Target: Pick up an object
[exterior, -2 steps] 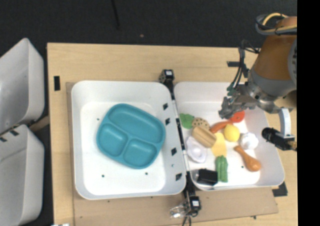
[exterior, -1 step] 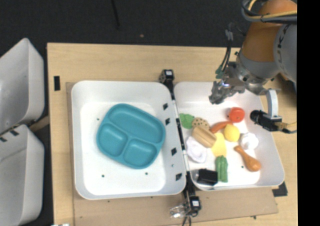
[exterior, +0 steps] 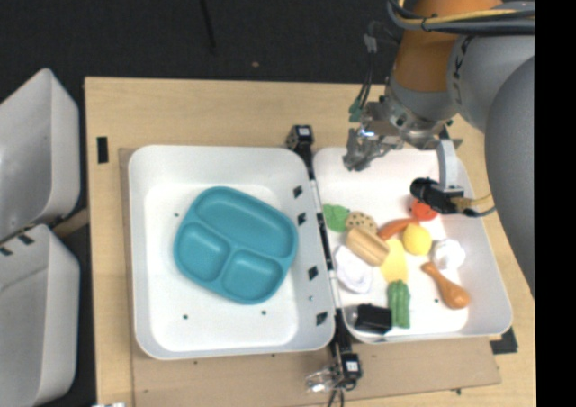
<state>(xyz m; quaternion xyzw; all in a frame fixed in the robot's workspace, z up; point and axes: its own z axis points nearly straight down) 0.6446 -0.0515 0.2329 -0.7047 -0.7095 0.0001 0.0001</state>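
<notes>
My gripper hangs over the far left corner of the right bin, its fingers open with nothing between them. The toys lie in a cluster nearer the front of that bin, apart from the gripper: a green piece, a speckled brown cookie, a tan bread roll, a yellow lemon, an orange carrot, a white lump, a green vegetable, a black block and a brown drumstick.
The left bin holds a blue divided plate. A ridge with black clips separates the two bins. A bare white patch of the right bin's floor lies under and beside the gripper.
</notes>
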